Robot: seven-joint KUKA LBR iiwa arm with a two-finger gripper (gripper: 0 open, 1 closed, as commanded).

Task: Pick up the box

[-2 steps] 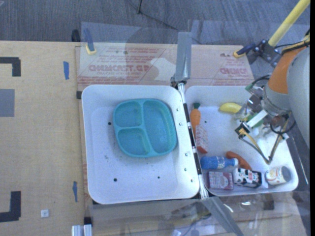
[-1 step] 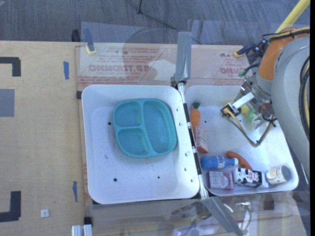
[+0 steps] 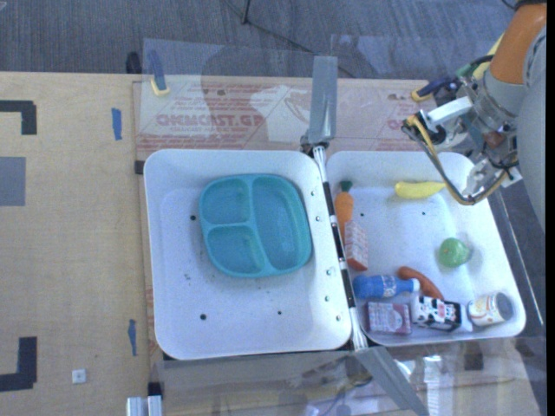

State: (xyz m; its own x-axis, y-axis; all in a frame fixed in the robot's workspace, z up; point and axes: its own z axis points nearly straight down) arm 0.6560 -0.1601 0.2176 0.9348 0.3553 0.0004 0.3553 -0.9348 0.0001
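gripper point(image 3: 482, 172) hung over the right bin's point(image 3: 408, 232) far corner, couldn't tell if open or closed; box point(image 3: 388, 317) sat diagonally across, by the near rim

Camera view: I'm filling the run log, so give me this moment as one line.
gripper: above right bin's far corner, beside banana | box: near edge, untouched | left bin: teal plate

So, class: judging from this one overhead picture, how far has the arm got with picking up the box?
Done: nothing that shows. The box lies flat at the near edge of the right bin, beside the blue bottle and the black-and-white carton.
In hand: the gripper hangs over the bin's far right corner, near the banana, well away from the box.
Left: travel to the box, descend, grasp, lift.
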